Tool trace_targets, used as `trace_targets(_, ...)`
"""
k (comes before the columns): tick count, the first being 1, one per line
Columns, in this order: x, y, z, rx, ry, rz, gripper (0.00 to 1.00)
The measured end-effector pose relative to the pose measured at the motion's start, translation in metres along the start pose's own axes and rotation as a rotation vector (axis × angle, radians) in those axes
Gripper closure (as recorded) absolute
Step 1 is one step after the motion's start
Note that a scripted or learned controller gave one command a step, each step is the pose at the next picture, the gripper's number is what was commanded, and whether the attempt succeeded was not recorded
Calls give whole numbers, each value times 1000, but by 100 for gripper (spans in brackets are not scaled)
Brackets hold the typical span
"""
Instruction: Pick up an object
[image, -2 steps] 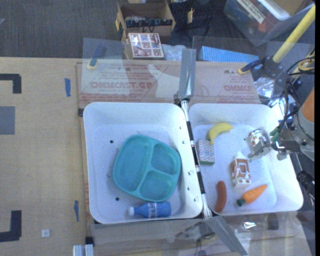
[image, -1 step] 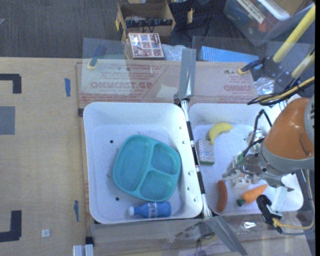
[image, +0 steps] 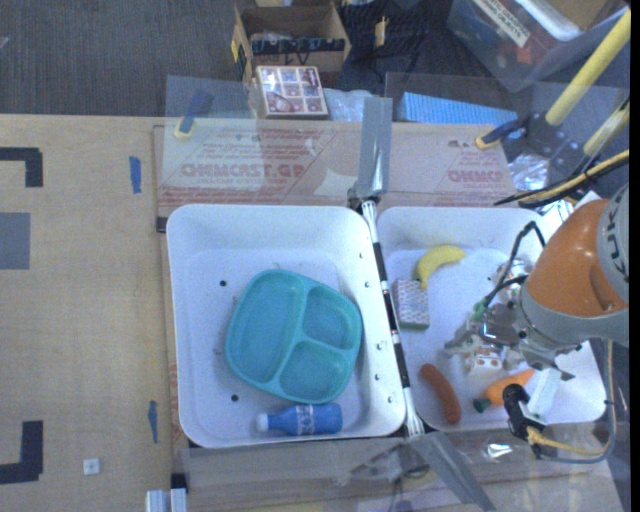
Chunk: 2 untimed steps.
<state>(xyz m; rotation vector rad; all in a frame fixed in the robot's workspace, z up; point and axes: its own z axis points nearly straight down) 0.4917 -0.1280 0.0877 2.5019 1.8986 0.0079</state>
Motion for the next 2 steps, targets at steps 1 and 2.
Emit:
trace_targets(1,-2,1,-10,-4,-1,7,100)
trace_targets(2,51,9,-96,6,-4,-4,100)
